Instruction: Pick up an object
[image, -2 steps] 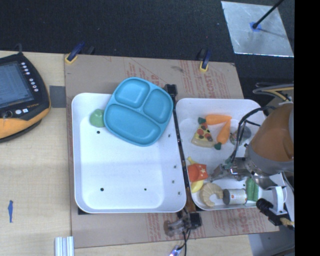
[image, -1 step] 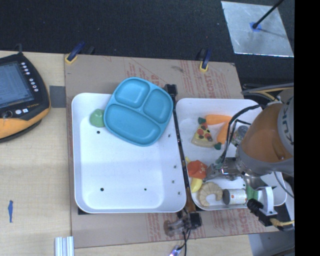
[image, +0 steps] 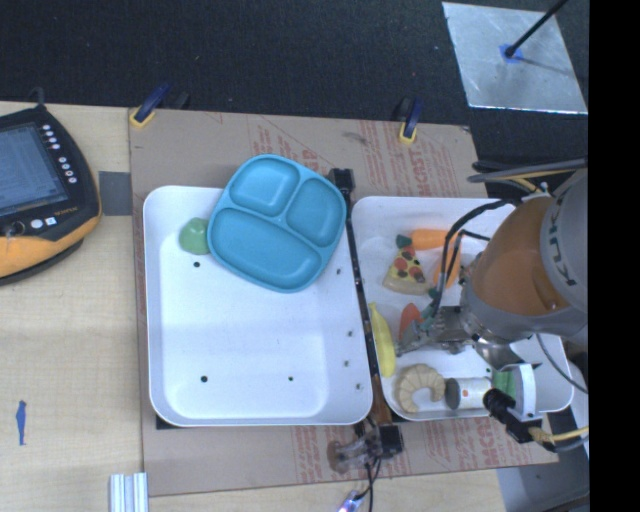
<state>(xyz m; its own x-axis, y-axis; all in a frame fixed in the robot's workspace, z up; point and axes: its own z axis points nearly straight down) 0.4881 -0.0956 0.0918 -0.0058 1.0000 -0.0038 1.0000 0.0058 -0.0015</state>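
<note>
Left bin (image: 170, 330): floor open across middle and front; blue divided plate (image: 276, 221) blocks back corner (green piece (image: 194, 235) tucked beside it). Right bin (image: 372, 222): crowded with pizza slice (image: 406, 269), carrot (image: 430, 239), banana (image: 381, 340), croissant (image: 420, 385), bottle (image: 490, 390); arm (image: 520, 270) overhangs right half.

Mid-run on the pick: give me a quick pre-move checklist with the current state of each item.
1. Gripper is over the right bin: ok.
2. An object is between the fingers: cannot tell, the arm hides them.
3. Targets are close by: ok, the red piece and yellow banana lie beside the gripper.
4. Croissant and pizza slice sit loose in the same bin: ok.
5. Blue divided plate is seated inside the left bin: not ok, it overhangs the far rim.
</note>
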